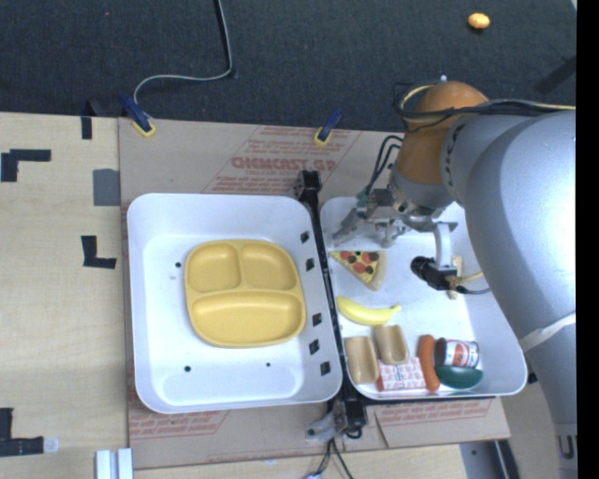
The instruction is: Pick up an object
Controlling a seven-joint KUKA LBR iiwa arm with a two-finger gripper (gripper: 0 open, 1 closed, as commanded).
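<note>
Gripper low at right bin far edge, jaws blurred, can't tell if spread, pizza slice just below, banana mid-bin, arm hiding bin's right side.

Lab bench; clamped cardboard

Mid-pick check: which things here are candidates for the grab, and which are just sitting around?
In play, right bin:
gripper
pizza slice
banana
hot dog bun
sausage
can

Lying about:
yellow divided plate in left bin
blue clamps
orange ball
</note>
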